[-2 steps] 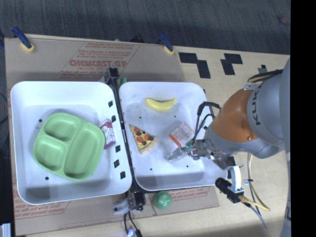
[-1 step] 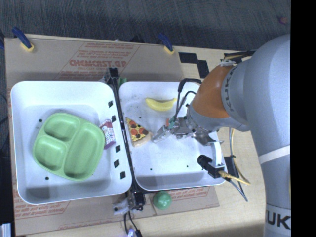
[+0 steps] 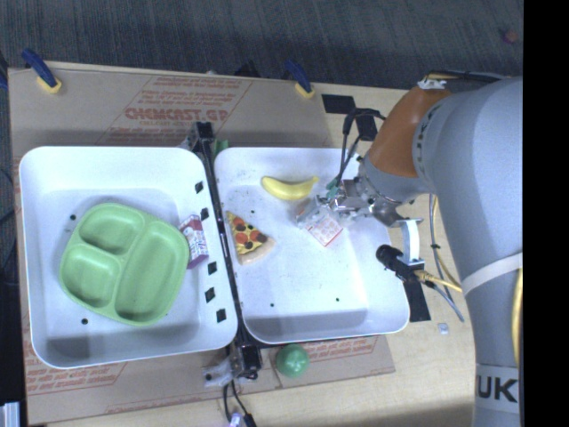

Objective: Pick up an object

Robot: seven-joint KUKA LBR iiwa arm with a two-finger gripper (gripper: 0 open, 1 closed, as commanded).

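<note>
We couldn't tell the gripper's (image 3: 331, 205) state as it sat over the small packet (image 3: 324, 228) just below-right of the banana (image 3: 289, 187), which we figured could easily slide away.

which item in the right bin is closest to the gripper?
The red-and-white packet, right beside the gripper. The banana lies further left, and the pizza slice is near the bin's left wall.

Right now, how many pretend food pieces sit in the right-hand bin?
2: a banana near the far wall, and a pizza slice at the left side. The arm may hide more.
</note>
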